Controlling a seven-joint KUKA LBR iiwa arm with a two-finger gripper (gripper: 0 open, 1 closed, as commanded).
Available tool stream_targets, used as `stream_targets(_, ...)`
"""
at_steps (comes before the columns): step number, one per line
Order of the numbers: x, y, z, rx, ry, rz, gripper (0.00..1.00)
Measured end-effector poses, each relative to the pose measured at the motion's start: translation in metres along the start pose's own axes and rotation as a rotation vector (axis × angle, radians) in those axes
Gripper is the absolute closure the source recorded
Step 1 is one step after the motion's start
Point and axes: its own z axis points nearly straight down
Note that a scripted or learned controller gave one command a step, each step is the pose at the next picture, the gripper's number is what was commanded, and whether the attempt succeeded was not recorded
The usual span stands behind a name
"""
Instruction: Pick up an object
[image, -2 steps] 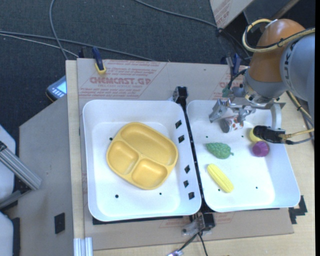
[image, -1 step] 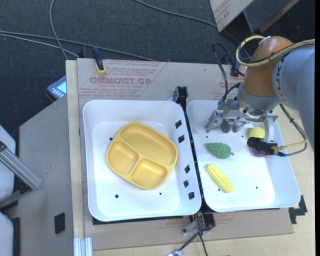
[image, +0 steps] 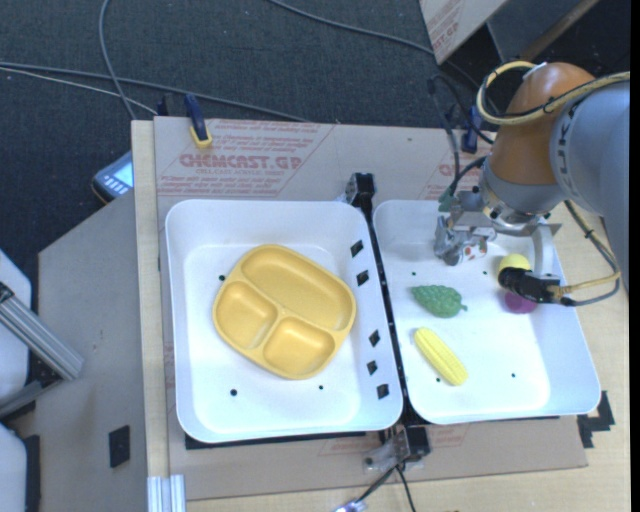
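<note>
Green toy bunch of grapes (image: 438, 299) lay flat in the right bin (image: 520, 385), left of its centre, not touching anything else. Toy corn cob (image: 441, 356), yellow, lay just below it, slanted, its upper end toward the divider between the bins. A small yellow and purple toy (image: 515, 281) sat near the right bin's right wall, partly behind a black cable fitting; could not tell what it was meant to be.

Gripper (image: 457, 247) hung over the upper part of the right bin, above and to the right of the grapes and clear of them. Nothing seen between its fingers. Whether it was released or clenched could not be told from this angle. Arm's orange band (image: 532, 120) and grey link filled the upper right corner.

Left bin (image: 190, 330) held a yellow divided plate (image: 284, 310), three compartments, lying flat near the bin's centre, turned at a slant. Black clips ran along the joint between the bins.

Both bins rested on a brown cardboard sheet (image: 250, 160) with red lettering. A clamp with a yellow and blue handle (image: 197, 122) sat at its upper left edge. Dark floor with cables beyond.
</note>
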Motion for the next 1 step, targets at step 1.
stream_targets(1, 0.0049, -0.0060, -0.0490, -0.005, -0.001, -0.001, 1.00)
